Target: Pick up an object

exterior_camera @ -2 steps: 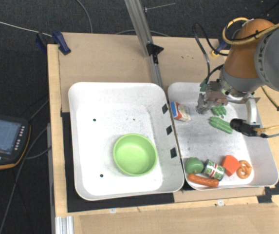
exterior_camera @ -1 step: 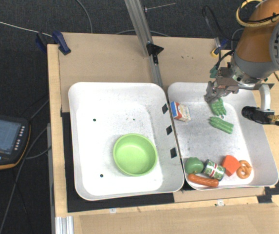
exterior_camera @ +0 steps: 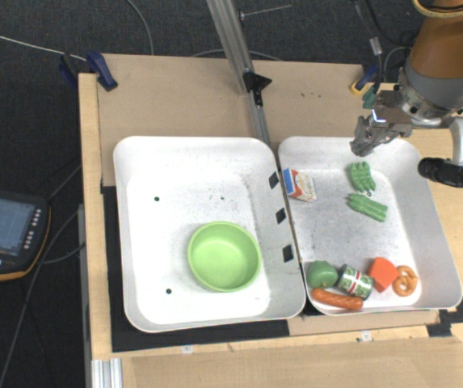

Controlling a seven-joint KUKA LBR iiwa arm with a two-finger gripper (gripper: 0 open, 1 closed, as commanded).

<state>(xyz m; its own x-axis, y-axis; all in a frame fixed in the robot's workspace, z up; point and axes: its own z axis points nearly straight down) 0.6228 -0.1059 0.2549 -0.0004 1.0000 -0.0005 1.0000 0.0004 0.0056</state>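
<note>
Two bins on counter [exterior_camera: 215, 362]; gripper above right bin's far edge.

Nearest, along right bin's [exterior_camera: 433, 217] front rim: sausage [exterior_camera: 337, 300], green pepper [exterior_camera: 321, 274], can [exterior_camera: 354, 282], orange block [exterior_camera: 383, 273], pretzel [exterior_camera: 406, 280]. In left bin [exterior_camera: 142, 184]: green bowl [exterior_camera: 224, 255]. Mid-bin, right: two green pieces [exterior_camera: 366, 207], carton [exterior_camera: 300, 185]. Farthest: gripper [exterior_camera: 367, 141], nothing between fingers; open or closed cannot be told.
</note>
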